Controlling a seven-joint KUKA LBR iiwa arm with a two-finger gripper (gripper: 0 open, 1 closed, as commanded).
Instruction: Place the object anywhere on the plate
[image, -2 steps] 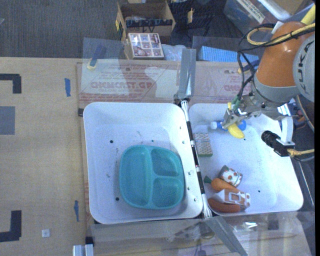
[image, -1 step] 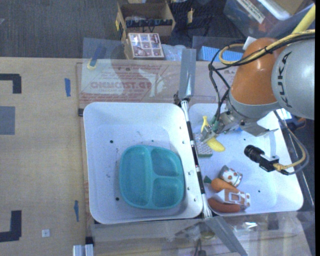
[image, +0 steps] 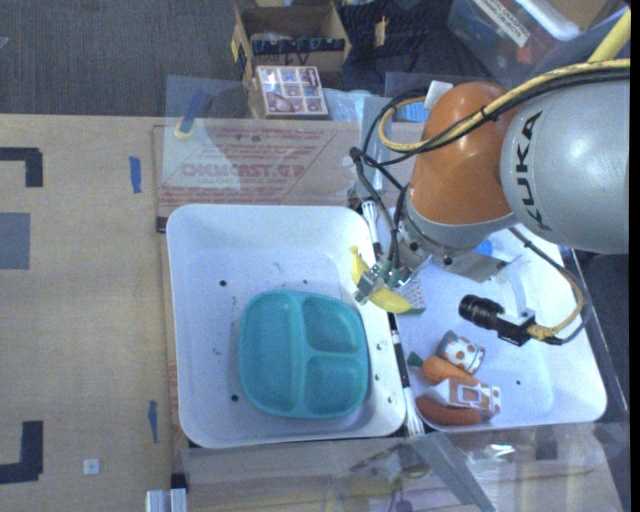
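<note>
Camera view: gripper (image: 381, 283) is seen over the divide btwn the two bins, fingers closed on a yellow banana (image: 372, 283), held above the left bin (image: 200, 250) rim. Teal plate (image: 302, 354) lies in the left bin, just below-left of the banana, not touched. Toy foods (image: 455, 385) are left in the right bin (image: 570, 380).

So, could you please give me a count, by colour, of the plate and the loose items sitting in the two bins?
Teal: 1, the divided plate in the left bin.
Yellow: 1, the banana at the gripper.
Orange: 2, the carrot and the sausage-shaped toy in the right bin.
White: 2, the small can and the small carton.
Total: 6
</note>
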